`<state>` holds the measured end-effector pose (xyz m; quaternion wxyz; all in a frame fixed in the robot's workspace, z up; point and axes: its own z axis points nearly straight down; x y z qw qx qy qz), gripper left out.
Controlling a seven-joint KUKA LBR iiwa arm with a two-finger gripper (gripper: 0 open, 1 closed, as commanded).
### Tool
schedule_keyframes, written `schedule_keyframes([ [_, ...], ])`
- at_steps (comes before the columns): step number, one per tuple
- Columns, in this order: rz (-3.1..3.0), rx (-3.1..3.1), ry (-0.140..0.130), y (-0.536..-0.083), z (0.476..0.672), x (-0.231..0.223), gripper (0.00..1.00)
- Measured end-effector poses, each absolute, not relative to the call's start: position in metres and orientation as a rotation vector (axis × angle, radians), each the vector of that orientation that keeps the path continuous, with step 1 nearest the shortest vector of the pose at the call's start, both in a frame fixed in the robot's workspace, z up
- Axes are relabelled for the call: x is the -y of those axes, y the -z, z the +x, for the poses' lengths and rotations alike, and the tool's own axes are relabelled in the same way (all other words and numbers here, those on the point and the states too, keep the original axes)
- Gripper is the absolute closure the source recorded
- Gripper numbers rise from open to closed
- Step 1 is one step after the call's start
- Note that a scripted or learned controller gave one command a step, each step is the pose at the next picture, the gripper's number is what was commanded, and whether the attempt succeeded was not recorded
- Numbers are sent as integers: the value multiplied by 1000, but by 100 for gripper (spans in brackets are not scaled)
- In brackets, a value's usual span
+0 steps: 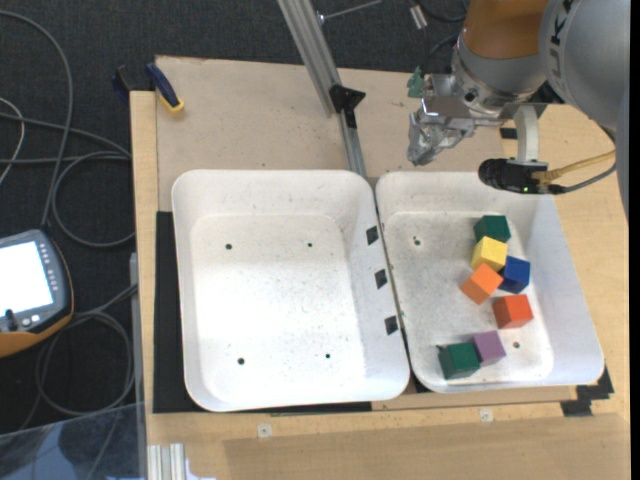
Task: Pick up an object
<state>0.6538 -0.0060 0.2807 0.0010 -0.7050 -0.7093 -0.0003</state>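
Camera view, tan bench (250, 118), dark carpet (60, 28), cables (40, 158), end effector (430, 148) grip state unclear

The tool (428, 146) hangs above the right bin's (570, 298) far rim, apparently gripping nothing, coloured blocks (492, 283) below.

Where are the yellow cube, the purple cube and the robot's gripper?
Yellow cube (489, 252), camera view, on its top face.
Purple cube (489, 346), camera view, on its top face.
Gripper (428, 151), camera view, at its tip.
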Motion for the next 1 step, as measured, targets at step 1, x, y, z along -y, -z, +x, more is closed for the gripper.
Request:
schedule_keyframes([
  [1, -2213, 2226, 1, -281, 651, -45, 100],
])
